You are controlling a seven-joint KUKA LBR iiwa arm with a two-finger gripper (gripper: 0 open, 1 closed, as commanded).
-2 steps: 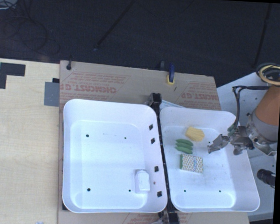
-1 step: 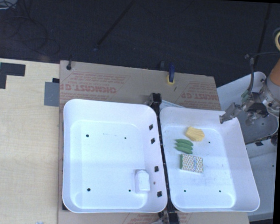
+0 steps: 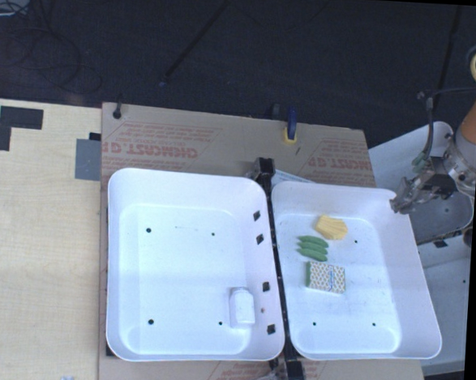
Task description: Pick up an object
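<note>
beyond the right bin's (image 3: 412, 262) far rim, gripper (image 3: 401, 201) hovers, finger spread unclear; inside: lumpy yellow piece (image 3: 331, 227), green pods (image 3: 314, 247), speckled flat sponge (image 3: 326, 277).

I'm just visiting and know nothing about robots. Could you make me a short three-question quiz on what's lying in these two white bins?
1. True or false: the white block lies in the same bin as the green pods.
2. Which item in the right bin lies nearest the gripper? A) yellow piece B) patterned sponge C) green pods
3. Fill in: the gripper hangs over the right bin's ____ right corner.

Key
1. False: the block is in the left bin, the pods in the right one.
2. A
3. far (upper in the picture)
</note>
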